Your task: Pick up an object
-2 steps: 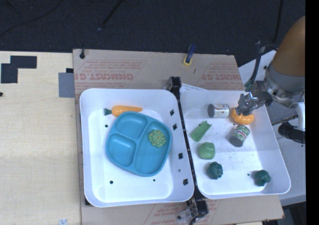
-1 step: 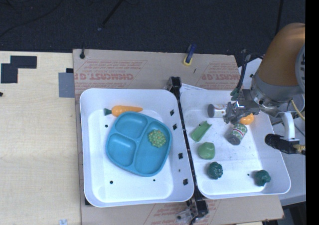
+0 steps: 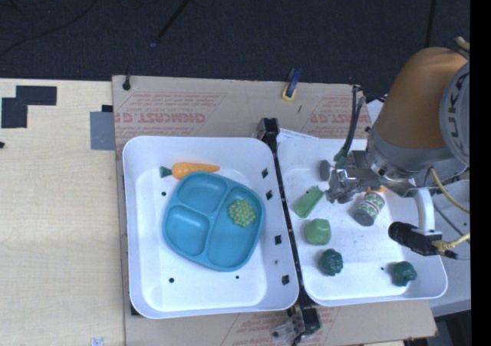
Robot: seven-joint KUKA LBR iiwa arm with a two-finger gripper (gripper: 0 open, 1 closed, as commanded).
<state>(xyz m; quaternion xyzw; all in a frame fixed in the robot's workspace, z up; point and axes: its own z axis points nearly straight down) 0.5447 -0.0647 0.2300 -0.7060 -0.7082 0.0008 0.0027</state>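
One fixed camera looks down at a slant on both bins [image 3: 138,183].

Two white bins [image 3: 146,183] sit on brown cardboard [image 3: 192,110] printed with red lettering. The left one holds a blue divided plate [image 3: 196,233], light green peas [image 3: 242,213] and an orange carrot [image 3: 196,170]. The right one holds a light green block [image 3: 308,202], a green lump [image 3: 317,231], two dark green pieces [image 3: 331,261] and a white can [image 3: 370,207] with a green label.

Even, fairly bright overhead light, soft short shadows, mild glare on the white bins [image 3: 138,183], slightly soft focus.
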